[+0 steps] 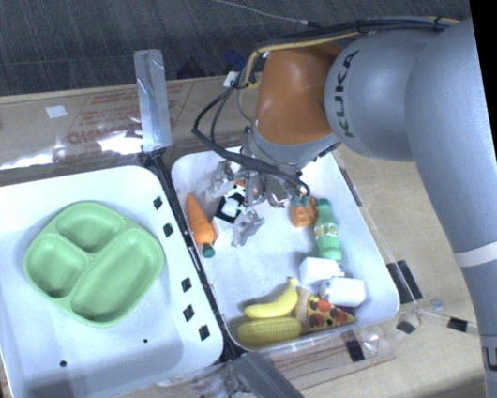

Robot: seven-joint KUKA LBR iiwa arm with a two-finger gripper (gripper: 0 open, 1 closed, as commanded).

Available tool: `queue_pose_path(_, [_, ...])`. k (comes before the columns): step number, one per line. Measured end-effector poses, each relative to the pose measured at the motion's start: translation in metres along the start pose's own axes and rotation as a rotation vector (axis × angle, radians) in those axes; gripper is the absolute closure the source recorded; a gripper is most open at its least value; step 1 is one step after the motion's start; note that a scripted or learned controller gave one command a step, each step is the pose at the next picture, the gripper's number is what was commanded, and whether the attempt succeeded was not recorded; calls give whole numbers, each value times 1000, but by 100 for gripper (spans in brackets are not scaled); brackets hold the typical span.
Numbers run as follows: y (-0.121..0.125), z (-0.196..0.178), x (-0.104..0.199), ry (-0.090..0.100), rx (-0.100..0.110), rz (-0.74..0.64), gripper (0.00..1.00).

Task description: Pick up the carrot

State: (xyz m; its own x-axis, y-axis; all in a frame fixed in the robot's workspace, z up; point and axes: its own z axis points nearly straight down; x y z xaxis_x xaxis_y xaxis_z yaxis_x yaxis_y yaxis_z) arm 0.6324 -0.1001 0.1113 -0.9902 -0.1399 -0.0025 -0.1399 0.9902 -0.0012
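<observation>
Robotics lab: industrial arm (398,72) over taped-down white bins (32,374), toy food, loose cables (215,118), carpet floor.

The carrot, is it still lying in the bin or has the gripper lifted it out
Lying in the bin. The carrot rests flat along the right bin's left wall, apart from the gripper.

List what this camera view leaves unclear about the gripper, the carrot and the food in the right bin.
- Gripper: the wrist above covers much of it, and the fingers are too small and cluttered to read.
- Carrot: lies by the right bin's left wall; whether it touches the wall cannot be told.
- Small orange item: too small and blurred to name.
- Food pile at the near end: the pieces overlap, so the lower ones are partly hidden.
</observation>
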Motion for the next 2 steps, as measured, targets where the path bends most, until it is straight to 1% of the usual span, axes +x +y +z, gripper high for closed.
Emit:
queue_pose_path(1, [-4, 17, -23, 2, 1, 326, 0])
queue_pose_path(2, [-3, 6, -25, -1, 2, 319, 100])
